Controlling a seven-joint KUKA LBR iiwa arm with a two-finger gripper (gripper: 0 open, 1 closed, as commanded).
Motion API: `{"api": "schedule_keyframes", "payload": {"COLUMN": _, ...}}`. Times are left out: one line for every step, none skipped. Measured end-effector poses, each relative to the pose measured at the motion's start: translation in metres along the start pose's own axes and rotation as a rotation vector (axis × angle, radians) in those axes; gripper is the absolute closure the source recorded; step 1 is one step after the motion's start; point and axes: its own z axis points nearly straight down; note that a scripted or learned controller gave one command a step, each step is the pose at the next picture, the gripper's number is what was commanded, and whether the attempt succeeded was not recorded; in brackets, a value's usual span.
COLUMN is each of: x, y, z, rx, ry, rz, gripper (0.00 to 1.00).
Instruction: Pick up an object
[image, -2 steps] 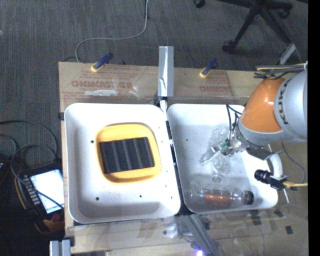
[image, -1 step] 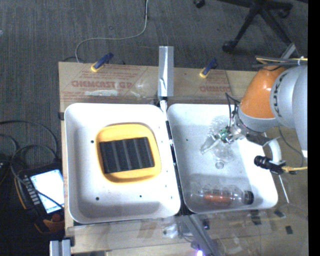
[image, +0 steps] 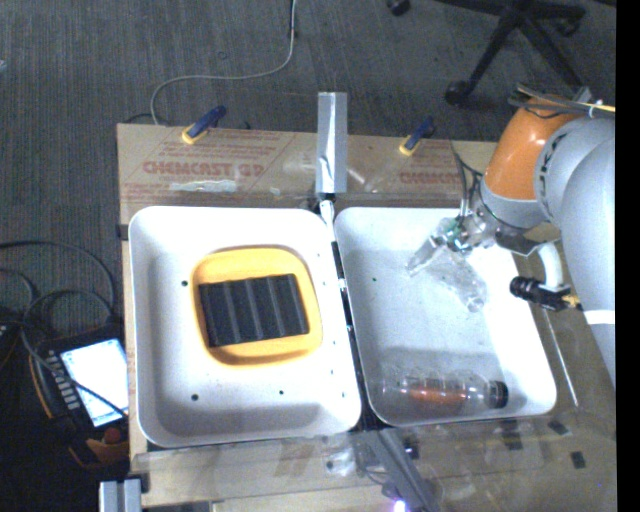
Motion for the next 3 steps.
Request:
{"api": "schedule_keyframes", "payload": {"x": -0.011, "y": 0.009, "z": 0.002, "rx": 0.016, "ry": 0.021, "rz": 0.038, "gripper": 0.0}}
{"api": "schedule_keyframes", "payload": {"x": -0.016, "y": -0.009, "z": 0.001, "rx": -0.005, "ry": 0.009, "rz": 0.005, "gripper": 0.0}}
{"api": "schedule_keyframes", "payload": {"x": -0.013, "y": -0.036, "z": 0.0, "rx": -0.012, "ry": -0.003, "rz": -0.02, "gripper": 0.0}}
